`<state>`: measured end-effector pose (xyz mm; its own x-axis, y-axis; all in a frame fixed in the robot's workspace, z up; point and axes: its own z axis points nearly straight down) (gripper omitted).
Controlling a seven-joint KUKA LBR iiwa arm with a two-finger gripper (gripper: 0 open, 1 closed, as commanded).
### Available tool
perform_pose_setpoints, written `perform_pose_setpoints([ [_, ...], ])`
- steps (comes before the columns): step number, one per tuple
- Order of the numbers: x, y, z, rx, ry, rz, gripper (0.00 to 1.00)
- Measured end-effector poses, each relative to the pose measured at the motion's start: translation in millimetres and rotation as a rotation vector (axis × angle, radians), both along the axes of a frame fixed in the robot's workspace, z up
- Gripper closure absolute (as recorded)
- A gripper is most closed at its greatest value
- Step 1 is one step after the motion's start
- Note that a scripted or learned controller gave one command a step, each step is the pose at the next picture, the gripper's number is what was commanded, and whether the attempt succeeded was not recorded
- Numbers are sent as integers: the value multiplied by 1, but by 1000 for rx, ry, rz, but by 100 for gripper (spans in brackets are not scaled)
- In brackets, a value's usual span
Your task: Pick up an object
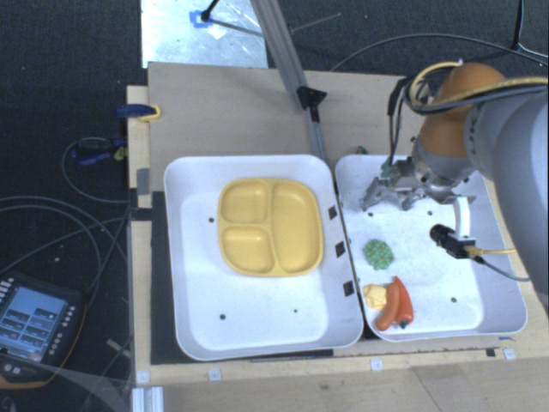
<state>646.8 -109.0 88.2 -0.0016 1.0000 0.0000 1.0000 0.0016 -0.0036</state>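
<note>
The gripper (390, 197) hangs over the far part of the right bin (497, 312), its grey linkage spread low above the white floor. From this slanted view I cannot tell whether it is released or clenched, and nothing shows in its grasp. The arm (506, 136) comes in from the right and bends down over the bin's far rim, which is likely why the tool sits at that end and not over the toys.

The things to pick lie nearer the camera than the gripper. The green piece (377, 252) rests alone on the bin floor, near the gripper and just toward the camera from it. Farther the same way, close to the bin's near-left corner, the orange piece (396, 305) leans against the yellow piece (374, 295); the two touch, so a grasp there could catch both or push one aside. The green piece stands apart from everything, which in my judgement makes it the easier target.

To the gripper's left, across the wall where the bins meet, the left bin (193, 316) holds a yellow tray (268, 226) lying flat. A black cable end (446, 239) hangs from the arm, just right of the gripper and nearer the camera.

No pick has happened yet, as far as the scene shows.
</note>
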Motion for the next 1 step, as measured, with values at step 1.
perform_pose_setpoints([
  [1,2,0,14,0,-8,0,100],
])
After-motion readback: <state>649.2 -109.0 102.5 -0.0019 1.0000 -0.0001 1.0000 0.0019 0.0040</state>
